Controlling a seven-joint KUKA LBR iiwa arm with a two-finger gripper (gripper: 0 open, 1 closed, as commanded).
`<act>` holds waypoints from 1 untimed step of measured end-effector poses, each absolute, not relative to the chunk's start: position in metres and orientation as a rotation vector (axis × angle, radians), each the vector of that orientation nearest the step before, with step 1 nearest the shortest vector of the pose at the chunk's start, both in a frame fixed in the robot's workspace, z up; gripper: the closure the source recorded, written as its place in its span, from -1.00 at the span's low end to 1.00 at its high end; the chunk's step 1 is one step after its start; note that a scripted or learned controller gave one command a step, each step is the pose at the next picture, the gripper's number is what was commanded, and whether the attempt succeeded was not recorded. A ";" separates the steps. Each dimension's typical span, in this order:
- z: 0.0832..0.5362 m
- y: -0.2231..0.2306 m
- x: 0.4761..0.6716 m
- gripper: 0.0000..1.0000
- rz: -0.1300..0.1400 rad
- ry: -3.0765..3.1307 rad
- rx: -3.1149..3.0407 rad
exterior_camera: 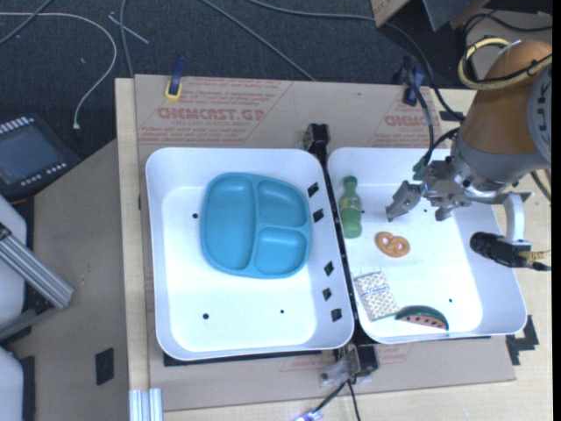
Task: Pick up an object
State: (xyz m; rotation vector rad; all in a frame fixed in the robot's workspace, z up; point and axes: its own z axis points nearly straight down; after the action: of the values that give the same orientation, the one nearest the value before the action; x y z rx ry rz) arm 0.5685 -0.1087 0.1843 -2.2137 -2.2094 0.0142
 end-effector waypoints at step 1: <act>0.192 -0.108 0.572 -1.00 0.000 -2.220 -2.219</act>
State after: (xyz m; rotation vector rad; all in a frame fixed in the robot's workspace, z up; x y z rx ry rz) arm 0.5718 -0.1085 0.1921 -2.2190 -2.2205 -0.0002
